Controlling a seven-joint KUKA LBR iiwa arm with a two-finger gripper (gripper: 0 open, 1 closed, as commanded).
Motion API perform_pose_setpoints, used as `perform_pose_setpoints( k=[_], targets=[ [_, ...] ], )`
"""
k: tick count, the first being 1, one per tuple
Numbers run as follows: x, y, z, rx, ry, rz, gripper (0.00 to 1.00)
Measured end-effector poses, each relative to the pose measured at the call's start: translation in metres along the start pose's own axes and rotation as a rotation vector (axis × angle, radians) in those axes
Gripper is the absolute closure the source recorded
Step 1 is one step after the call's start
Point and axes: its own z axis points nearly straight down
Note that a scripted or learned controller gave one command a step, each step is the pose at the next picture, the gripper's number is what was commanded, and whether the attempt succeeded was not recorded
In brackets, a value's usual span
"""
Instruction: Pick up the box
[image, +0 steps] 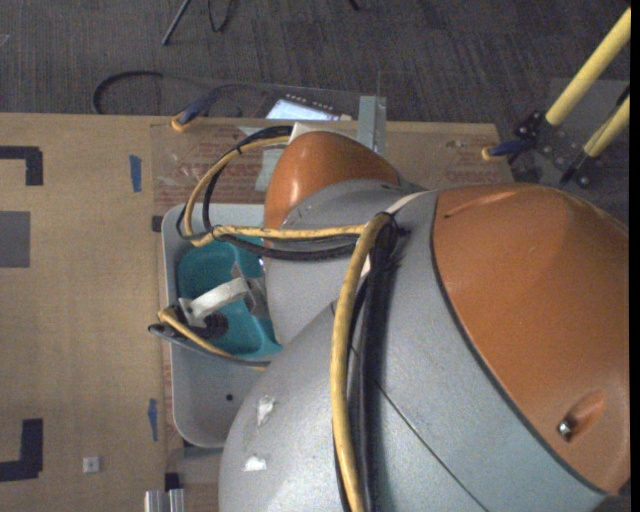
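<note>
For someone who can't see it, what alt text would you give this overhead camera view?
A large grey and orange robot arm reaches in from the right, covering most of a shallow white bin. A teal object lies in the bin beside the arm, and yellow cables run along the arm.

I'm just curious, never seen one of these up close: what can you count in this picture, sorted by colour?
Orange arm sections: 2
Teal things in the white bin: 1, at
Yellow cables: 1
Blue tape marks on the bench: 2
Total: 6
</note>
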Motion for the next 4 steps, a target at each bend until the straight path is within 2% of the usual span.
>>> perform_pose_setpoints(
  k=[1, 2, 3, 4],
  targets=[
    [0.025, 0.008, 0.053, 0.001, -0.001, -0.108, 1.00],
    [0.012, 0.005, 0.053, 0.001, -0.002, -0.069, 1.00],
    [-0.040, 0.058, 0.092, 0.002, 0.005, -0.011, 1.00],
    [-0.040, 0.056, 0.083, 0.005, 0.001, -0.017, 1.00]
  ],
)
